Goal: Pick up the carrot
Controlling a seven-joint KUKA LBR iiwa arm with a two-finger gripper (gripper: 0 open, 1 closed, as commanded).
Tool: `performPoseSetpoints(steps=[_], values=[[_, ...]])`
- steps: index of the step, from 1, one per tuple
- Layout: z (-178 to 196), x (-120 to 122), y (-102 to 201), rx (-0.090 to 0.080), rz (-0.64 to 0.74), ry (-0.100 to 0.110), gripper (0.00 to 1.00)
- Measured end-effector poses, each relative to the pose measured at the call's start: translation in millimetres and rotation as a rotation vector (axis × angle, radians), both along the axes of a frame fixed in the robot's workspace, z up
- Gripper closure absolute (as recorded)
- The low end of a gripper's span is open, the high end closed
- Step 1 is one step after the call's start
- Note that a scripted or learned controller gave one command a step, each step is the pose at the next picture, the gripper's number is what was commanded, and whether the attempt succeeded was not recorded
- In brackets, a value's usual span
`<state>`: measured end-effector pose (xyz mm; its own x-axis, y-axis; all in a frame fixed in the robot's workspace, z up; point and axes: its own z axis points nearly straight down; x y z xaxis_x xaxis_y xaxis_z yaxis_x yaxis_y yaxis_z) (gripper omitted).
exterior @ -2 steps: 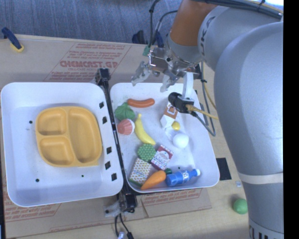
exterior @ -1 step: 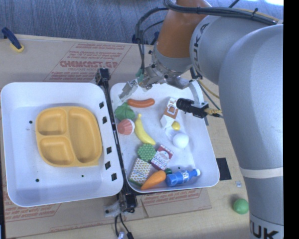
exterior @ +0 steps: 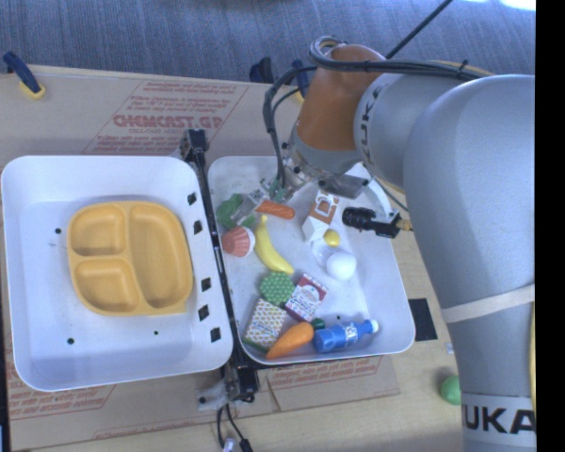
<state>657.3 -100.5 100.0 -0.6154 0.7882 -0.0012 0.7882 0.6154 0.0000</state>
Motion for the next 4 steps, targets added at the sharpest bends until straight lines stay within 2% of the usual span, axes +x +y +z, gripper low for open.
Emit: performPoseSetpoints(steps=[1, 2, 3, 4], values=[[23, -28, 2, 0.001, 0.083, 0.004, 0.0], [-8, -59, -2, 0.001, -0.069, 0.005, 0.0], [88, -18, -35, -0.001, 0.023, 0.0, 0.0], [-9, -18, 4, 0.001, -0.319, 0.006, 0.0]])
